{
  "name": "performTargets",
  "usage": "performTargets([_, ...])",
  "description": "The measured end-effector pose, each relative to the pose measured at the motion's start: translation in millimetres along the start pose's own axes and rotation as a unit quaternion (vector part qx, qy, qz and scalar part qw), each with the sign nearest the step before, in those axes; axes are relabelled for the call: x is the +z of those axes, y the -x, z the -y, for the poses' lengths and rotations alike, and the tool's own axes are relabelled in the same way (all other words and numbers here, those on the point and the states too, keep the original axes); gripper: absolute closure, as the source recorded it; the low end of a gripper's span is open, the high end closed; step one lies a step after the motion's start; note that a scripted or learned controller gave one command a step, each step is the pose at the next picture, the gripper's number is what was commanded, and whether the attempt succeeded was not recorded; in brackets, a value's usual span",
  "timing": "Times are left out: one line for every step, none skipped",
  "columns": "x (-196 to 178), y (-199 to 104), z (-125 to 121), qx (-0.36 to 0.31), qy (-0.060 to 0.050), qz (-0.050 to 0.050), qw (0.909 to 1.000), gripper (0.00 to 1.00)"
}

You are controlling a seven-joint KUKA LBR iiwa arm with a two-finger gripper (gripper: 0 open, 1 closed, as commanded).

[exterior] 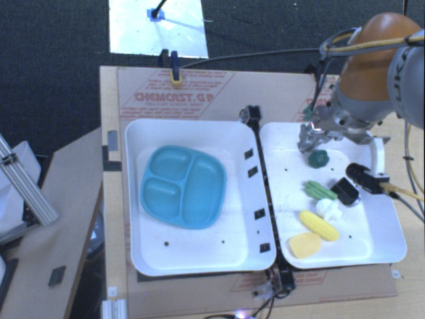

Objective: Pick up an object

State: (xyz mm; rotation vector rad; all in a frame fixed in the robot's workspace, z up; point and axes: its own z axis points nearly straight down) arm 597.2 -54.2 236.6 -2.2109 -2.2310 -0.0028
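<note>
Just beside the fingers (309, 140) lies a dark green object (319, 158).

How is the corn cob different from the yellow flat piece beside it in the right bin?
The corn cob is long, bumpy and bright yellow; the yellow flat piece is rounder, smooth and paler. The corn cob lies at a slant, farther from the bin's front wall. Both lie in the right bin, touching.

Smooth, glossy white plastic bins (199, 261); matt blue plastic plate (183, 186) left of the metal gripper (309, 138); rough brown board (199, 92) beneath.
</note>
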Motion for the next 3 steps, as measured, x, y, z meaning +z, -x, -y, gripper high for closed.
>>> performTargets([14, -51, 22, 0.0, -0.002, 0.0, 1.0, 1.0])
performTargets([24, -100, 38, 0.0, -0.002, 0.0, 1.0, 1.0])
performTargets([12, -145, 62, -0.001, -0.001, 0.0, 1.0, 1.0])
